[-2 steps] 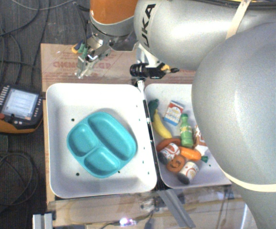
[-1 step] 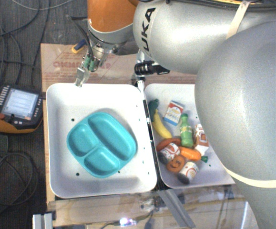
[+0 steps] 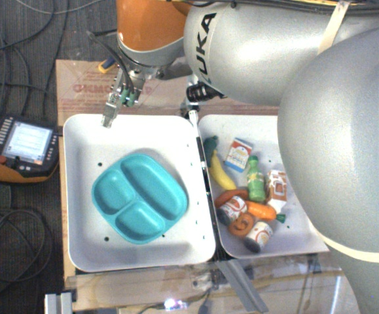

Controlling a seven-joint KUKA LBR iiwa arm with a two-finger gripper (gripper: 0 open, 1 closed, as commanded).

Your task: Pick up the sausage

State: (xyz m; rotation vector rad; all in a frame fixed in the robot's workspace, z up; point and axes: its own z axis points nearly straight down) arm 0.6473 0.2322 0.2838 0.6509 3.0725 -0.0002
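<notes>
The sausage (image 3: 229, 196) is a short reddish-brown curved piece in the right bin (image 3: 300, 241). It lies among the other toy food, between a banana (image 3: 220, 174) and a small can (image 3: 235, 209). My gripper (image 3: 110, 113) hangs over the far left corner of the left bin (image 3: 78, 241), well to the left of the sausage. Nothing shows in it. The arm's grey body and orange band cover the top and right of the view and hide part of the right bin.
A teal divided plate (image 3: 140, 195) lies in the left bin. The right bin also holds a carrot (image 3: 264, 210), a green bottle (image 3: 256, 183), a milk carton (image 3: 238, 154), a pretzel (image 3: 241, 225) and another can (image 3: 260, 234). A teach pendant (image 3: 19, 149) sits left of the bench.
</notes>
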